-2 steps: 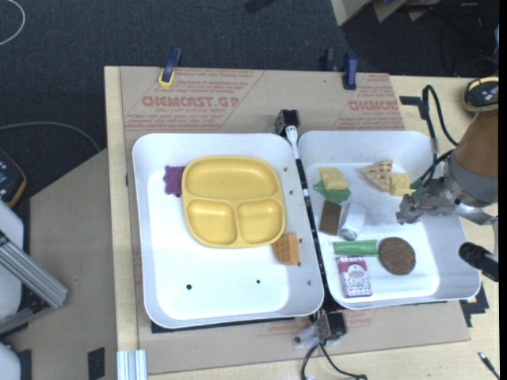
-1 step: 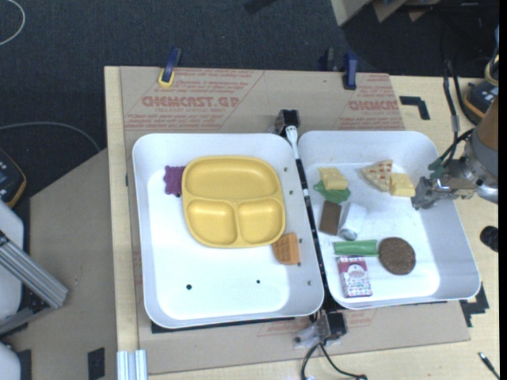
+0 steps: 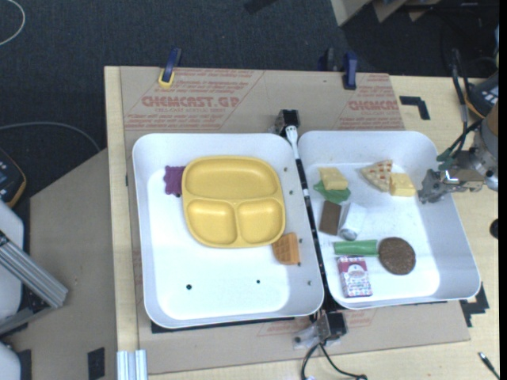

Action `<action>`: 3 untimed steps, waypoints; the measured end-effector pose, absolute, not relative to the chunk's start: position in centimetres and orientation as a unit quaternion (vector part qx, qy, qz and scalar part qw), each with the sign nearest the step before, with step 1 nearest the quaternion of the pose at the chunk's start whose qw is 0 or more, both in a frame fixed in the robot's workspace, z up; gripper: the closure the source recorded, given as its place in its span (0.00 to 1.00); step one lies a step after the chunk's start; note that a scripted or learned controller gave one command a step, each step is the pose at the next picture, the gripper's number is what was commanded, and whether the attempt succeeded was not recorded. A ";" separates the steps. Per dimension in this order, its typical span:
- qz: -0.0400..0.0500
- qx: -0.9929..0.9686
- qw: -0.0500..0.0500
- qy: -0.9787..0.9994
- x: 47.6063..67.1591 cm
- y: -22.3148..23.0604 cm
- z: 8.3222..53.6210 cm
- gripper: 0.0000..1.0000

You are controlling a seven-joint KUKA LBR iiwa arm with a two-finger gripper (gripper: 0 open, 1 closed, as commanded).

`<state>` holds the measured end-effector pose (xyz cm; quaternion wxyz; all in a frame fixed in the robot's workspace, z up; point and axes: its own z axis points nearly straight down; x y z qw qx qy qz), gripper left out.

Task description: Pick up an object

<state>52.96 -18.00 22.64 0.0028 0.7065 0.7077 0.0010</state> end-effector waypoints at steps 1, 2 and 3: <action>0.000 0.706 -0.002 0.708 52.0 -13.7 22.0 1.00; 0.000 0.705 -0.002 0.709 51.1 -7.4 21.9 1.00; 0.000 0.705 -0.002 0.709 50.9 -1.9 22.0 1.00</action>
